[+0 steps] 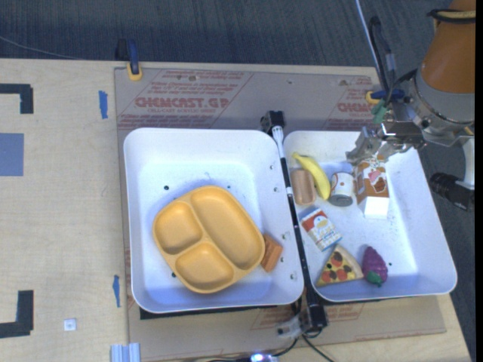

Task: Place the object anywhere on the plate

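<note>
Presently, the claw [371, 151] sits low over the rear of the right white bin [423, 274]; whether it is open or closed cannot be told.

Landmark: the yellow three-compartment plastic plate [209, 237], lying in the left white bin [151, 172] on the worktop [53, 225]. A small orange block [272, 253] touches the plate's right edge, outside its compartments. All other items lie right of the plate, in the right bin: a yellow toy banana [315, 174], a tan cylinder [303, 187] just beside it, a small grey can [342, 189], a brown and white carton [374, 191] directly below the claw, a red and white packet [321, 228], a toy pizza slice [337, 268] and a purple toy fruit [375, 265]. No item is visibly between the claw's tips.
</note>
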`<act>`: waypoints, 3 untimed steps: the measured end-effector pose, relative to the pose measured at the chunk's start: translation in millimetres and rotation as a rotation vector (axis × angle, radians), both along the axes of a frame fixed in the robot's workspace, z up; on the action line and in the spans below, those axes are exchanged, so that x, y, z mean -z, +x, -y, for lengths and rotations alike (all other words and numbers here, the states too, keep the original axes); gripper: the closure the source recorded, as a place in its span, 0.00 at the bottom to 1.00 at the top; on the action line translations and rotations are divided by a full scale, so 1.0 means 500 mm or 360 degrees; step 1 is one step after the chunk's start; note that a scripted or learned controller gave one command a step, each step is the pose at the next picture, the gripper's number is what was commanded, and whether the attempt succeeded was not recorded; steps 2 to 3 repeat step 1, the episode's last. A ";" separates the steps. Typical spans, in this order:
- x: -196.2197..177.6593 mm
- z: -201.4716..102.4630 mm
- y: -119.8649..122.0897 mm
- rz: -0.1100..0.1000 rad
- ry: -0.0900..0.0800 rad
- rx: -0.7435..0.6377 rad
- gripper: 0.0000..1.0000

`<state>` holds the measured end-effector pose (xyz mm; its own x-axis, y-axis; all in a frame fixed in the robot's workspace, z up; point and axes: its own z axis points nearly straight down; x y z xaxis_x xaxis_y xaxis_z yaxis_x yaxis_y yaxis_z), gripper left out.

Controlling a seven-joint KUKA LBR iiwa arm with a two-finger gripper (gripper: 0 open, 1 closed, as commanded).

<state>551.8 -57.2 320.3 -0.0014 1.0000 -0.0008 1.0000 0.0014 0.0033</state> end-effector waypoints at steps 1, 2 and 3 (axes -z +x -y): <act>0.001 0.000 -0.001 -0.0002 0.0000 0.0001 0.00; 0.001 0.000 -0.001 -0.0002 0.0000 0.0001 0.00; 0.001 0.000 -0.001 -0.0002 0.0000 0.0001 0.00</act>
